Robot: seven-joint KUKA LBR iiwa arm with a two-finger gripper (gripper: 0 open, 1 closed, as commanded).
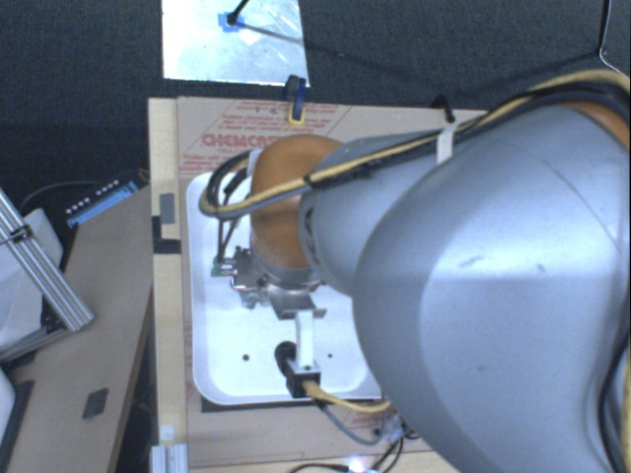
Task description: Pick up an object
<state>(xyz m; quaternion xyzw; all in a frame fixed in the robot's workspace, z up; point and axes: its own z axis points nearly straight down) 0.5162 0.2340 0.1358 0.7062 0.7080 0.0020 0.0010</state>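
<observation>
The pincer (258, 286), fingers' state impossible to tell, hangs over the smooth, shallow white bin (222, 368).

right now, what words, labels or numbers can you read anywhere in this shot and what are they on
"CHEMCR...": large red letters on the brown cardboard sheet behind the white bin; the arm hides the rest of the word.
Smaller red print lines above it on the same cardboard: too small and blurred to read.
No readable text on the bin, the arm or the shiny foil sheet.
</observation>
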